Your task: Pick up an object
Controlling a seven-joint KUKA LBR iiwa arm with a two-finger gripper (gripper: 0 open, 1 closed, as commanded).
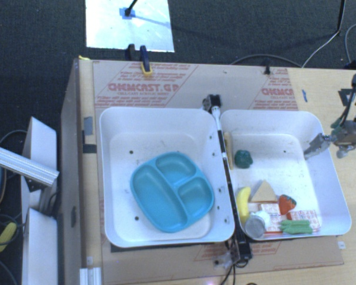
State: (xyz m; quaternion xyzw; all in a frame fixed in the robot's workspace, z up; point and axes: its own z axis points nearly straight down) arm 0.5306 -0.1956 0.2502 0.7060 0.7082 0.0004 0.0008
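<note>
My gripper [331, 143] hangs at the right rim of the right bin [329, 177], coming in from the view's right edge. Inside that bin a small dark teal lump [243, 158] lies at the upper left, apart from the rest. Along the front lie a yellow banana [243, 202], a tan wedge [263, 191], a red piece [286, 203], a green piece [296, 226] and a white cup [258, 223] on a printed packet [291, 218]. The gripper is well to the right of all of them and touches none.
The left bin [115, 159] holds a blue divided plate [172, 190]. A thin tan stick [228, 150] lies along the right bin's left wall. A black clip [212, 103] sits where the bins meet. Cables trail across the bench at the upper right.
</note>
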